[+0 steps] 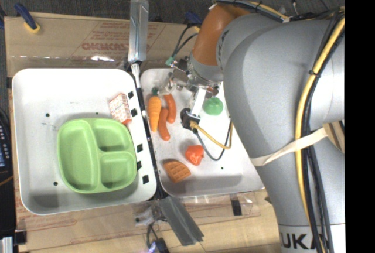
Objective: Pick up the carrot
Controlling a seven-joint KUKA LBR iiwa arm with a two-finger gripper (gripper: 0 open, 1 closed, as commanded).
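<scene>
The carrot [154,113] is orange and lies lengthwise along the left wall of the right bin [234,178], near its back end. My gripper [174,84] hangs low over the back of that bin, just behind and to the right of the carrot's far tip. The wrist and its cables cover much of it. Nothing visibly hangs from it.
Beside the carrot lie two reddish sausages [170,109] [164,130]. A green ball [213,106], a red-orange piece [195,155] and a brown waffle-like piece [177,171] share the right bin. The left bin [35,129] bears a green divided plate [96,155] and a small red-and-white packet [119,108].
</scene>
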